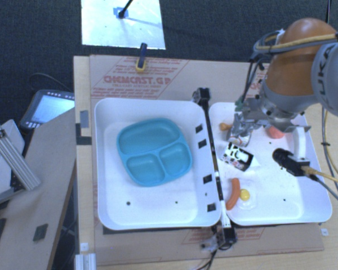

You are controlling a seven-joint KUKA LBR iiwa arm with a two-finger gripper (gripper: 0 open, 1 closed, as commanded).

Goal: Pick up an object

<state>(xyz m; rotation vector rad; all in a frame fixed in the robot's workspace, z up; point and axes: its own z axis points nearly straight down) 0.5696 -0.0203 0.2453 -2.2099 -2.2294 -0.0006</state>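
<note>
Gripper: the two-finger metal gripper (pixel 238 129) is seen low over the far left part of the right shallow white bin (pixel 312 207); whether it is open or closed cannot be told, and nothing is seen held in it.
Nearest object: a small black-and-white patterned block (pixel 238 157) lies tilted on the bin floor just near of the gripper, and is judged the likely target.
Handling of the block: it is judged light and stiff, with flat faces that should take a pinch well; a hold across its two shorter sides is advised, since the tilt leaves a long diagonal hard to span.
Other candidates: an orange sausage-shaped toy (pixel 232 193) lies near the divider at the near side, touching or just beside a small yellow ball (pixel 245 194); both are judged light and rounded, so liable to roll or slip.
Further pieces: a small orange lump (pixel 225 126) is seen left of the gripper, and a pink rounded piece (pixel 276 132) to its right.
Left bin: a light blue plastic divided plate (pixel 154 151) rests in the left shallow white bin (pixel 110 207); it is judged too broad and flat for an easy pinch.
</note>
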